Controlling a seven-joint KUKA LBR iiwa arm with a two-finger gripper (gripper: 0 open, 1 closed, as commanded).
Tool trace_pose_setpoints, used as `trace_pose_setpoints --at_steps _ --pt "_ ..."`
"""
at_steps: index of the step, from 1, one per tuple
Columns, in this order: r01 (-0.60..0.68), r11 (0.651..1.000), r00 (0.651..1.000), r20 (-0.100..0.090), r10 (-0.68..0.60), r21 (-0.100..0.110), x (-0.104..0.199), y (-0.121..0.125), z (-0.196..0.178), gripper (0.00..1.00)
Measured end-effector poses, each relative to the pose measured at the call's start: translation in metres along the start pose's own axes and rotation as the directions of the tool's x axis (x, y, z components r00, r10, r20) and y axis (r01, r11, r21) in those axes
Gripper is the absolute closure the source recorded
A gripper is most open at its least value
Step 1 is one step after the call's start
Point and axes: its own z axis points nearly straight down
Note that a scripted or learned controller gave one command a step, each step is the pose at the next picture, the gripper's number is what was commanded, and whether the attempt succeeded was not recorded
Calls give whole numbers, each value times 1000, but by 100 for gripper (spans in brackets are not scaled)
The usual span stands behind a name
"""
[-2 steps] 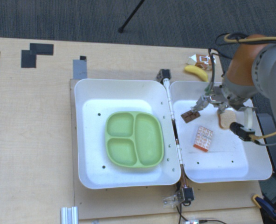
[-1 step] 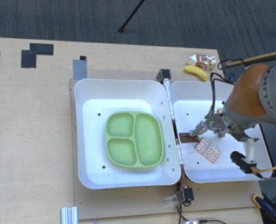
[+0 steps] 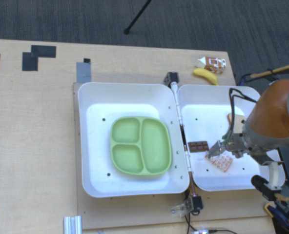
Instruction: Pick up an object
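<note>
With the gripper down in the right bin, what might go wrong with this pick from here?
1. The gripper is at the edge of the checked packet; a flat item may slip free.
2. The brown bar lies close beside it and could get nudged or caught.

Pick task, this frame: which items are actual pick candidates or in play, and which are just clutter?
In play:
- gripper, low in the right bin
- brown block
- patterned packet beside the gripper

Lying about:
- green divided tray in the left bin
- banana and small carton on the bench, outside the bins
</note>
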Motion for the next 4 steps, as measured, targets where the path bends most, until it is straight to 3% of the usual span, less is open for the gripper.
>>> trace_pose_setpoints --at_steps 1,2,3,4 --pt "-3 1000 1000 11 3 -17 24 4 33 0" --pt "2 1000 1000 7 -1 -27 27 8 19 100" --pt "3 1000 1000 7 -3 -30 28 10 9 100" --pt "4 1000 1000 7 -3 -30 28 9 9 0"
